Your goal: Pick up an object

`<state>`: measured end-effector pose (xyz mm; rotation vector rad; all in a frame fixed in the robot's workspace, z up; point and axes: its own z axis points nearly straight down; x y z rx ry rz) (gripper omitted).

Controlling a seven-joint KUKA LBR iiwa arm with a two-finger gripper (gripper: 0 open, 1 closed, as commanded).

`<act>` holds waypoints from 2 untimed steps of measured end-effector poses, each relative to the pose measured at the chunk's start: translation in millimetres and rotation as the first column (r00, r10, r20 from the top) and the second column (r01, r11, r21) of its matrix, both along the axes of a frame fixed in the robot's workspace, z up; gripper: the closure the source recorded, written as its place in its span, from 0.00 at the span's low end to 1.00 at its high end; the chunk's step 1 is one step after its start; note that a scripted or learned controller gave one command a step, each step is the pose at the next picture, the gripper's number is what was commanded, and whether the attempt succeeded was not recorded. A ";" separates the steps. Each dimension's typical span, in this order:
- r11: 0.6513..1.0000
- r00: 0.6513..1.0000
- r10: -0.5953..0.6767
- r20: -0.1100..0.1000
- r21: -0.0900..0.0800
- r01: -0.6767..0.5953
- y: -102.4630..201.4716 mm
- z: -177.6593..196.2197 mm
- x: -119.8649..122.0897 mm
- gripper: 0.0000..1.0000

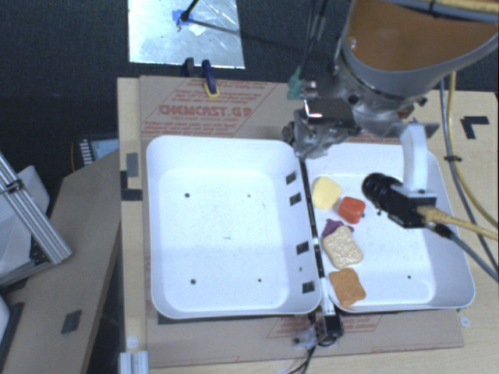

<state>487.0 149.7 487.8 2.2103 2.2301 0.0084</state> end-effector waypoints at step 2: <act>1.000 1.000 -0.008 -0.011 -0.006 0.008 31.9 -107.6 90.0 0.00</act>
